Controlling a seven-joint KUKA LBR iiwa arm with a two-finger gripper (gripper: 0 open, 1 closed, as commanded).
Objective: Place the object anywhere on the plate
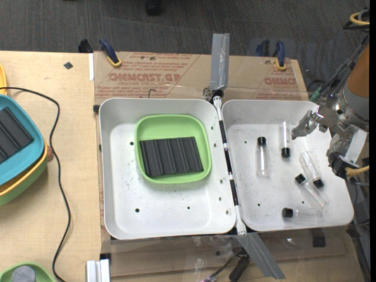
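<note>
Vial (261,155) upright in frame, cap farthest

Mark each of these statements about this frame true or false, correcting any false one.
1. The green plate sits in the left bin. True.
2. A vial already lies on the plate. False: it carries a dark ribbed pad; the clear vials lie in the right bin.
3. The vials have black caps. True.
4. The arm reaches over the left bin. False: it is at the right bin's right edge.
</note>
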